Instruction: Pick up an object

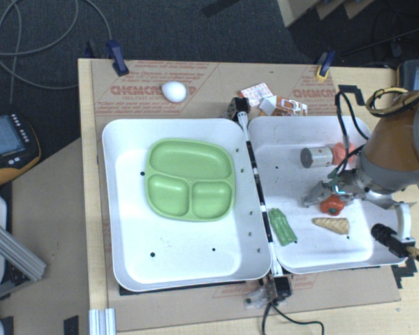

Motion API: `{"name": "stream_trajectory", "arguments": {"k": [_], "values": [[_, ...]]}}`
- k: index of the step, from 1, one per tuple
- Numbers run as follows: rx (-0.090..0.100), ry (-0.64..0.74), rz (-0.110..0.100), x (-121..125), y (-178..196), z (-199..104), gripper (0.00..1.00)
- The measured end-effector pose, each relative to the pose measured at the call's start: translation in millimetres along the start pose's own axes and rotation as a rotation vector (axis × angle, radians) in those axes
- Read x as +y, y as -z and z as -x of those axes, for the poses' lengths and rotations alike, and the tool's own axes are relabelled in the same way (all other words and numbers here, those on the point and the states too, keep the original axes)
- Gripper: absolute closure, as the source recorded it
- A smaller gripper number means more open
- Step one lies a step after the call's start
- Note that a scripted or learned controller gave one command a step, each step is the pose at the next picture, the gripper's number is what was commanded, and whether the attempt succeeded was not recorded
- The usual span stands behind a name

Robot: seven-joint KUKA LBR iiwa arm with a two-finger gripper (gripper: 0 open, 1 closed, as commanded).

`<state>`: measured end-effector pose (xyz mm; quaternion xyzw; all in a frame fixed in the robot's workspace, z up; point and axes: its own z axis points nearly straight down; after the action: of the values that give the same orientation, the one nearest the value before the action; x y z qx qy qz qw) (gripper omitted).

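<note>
Camera view: gripper sits low in the right bin, fingers closed around a small red object. Object lies right of the green packet, just above the tan wedge.

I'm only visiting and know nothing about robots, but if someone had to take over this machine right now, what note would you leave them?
End effector: low in the right bin, at a small red object; whether it grips it cannot be told.
Right bin also holds a grey cylinder, a tan wedge and a green packet.
Left bin: green divided tray.
Outside the bins, on the bench: a white ball.
Done: arm reached in.
Left: nothing visibly lifted yet; confirm a grasp, then raise.
</note>
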<state>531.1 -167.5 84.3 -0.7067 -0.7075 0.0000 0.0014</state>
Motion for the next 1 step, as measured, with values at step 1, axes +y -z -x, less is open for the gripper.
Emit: {"name": "stream_trajectory", "arguments": {"k": [1], "values": [[-0.001,-0.001,0.002,0.4,10.2,0.6,1.0]]}}
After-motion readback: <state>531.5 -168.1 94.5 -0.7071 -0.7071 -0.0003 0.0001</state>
